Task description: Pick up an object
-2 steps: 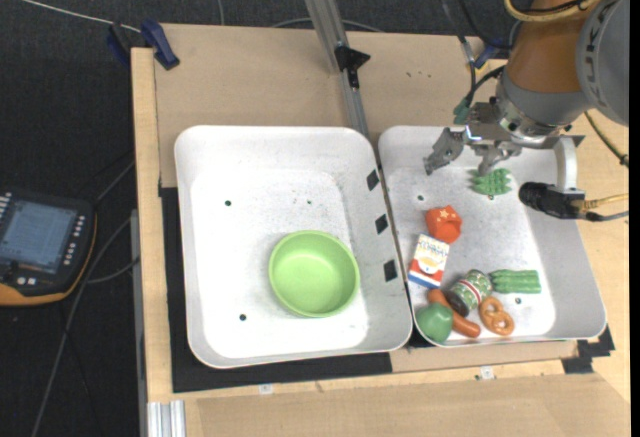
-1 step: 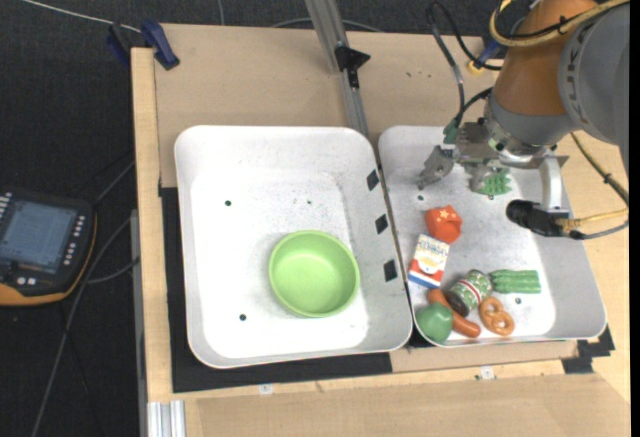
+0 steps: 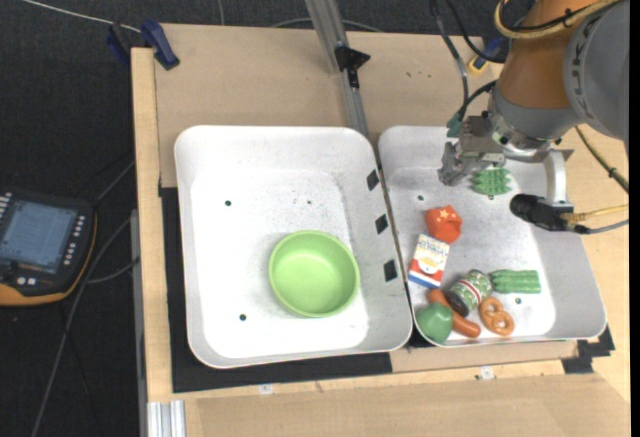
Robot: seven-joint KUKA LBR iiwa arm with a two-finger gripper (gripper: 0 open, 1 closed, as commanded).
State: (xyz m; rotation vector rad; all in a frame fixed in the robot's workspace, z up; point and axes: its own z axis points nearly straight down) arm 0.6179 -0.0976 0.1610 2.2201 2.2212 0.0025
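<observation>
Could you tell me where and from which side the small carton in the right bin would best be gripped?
The carton lies flat near the right bin's left wall, with its long axis running up and down the view. Probably best to come from straight above and close across its narrow width at the white middle. The red tomato sits close above it and the carrot below, so the ends are crowded.

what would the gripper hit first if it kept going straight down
Probably the bare floor of the right bin, close beside a green toy. The gripper points down there, though depth is hard to judge.
</observation>
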